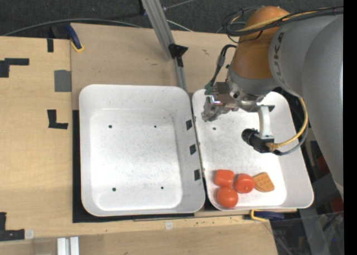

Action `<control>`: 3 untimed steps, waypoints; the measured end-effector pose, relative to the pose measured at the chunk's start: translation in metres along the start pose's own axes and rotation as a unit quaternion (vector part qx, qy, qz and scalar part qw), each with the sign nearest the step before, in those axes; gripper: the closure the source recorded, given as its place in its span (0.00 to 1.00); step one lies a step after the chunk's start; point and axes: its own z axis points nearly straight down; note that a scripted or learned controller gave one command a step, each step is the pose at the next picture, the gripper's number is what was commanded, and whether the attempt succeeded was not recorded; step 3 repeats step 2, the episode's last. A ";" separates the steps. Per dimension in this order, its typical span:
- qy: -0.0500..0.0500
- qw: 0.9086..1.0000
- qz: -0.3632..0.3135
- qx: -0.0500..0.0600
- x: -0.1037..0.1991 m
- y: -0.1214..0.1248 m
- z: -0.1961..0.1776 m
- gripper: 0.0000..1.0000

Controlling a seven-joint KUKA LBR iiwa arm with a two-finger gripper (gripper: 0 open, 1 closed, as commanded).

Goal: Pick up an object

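While the grey KUKA arm with its orange band [262, 53] reaches in from the right, its two-finger gripper [211, 110] hangs over the far left corner of the right-hand shallow white plastic bin [295, 192].

The pale wooden bench [33, 153] carries both bins side by side, and the left-hand shallow white plastic bin [134, 148] is the wider of the two. Whether the gripper's fingers are open or closed cannot be told from this angle, and nothing is seen between them. Three round red tomato-like objects [230, 184] lie clustered and touching near the near edge of the right bin, well apart from the gripper. Just to their right, touching the cluster, rests a small orange-brown wedge-shaped piece [264, 182].
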 end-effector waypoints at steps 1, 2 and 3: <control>0.000 1.000 -0.001 -0.001 0.051 0.009 -0.008 1.00; 0.000 1.000 -0.001 0.000 0.115 0.007 -0.007 1.00; 0.000 1.000 -0.001 0.000 0.115 0.007 -0.007 1.00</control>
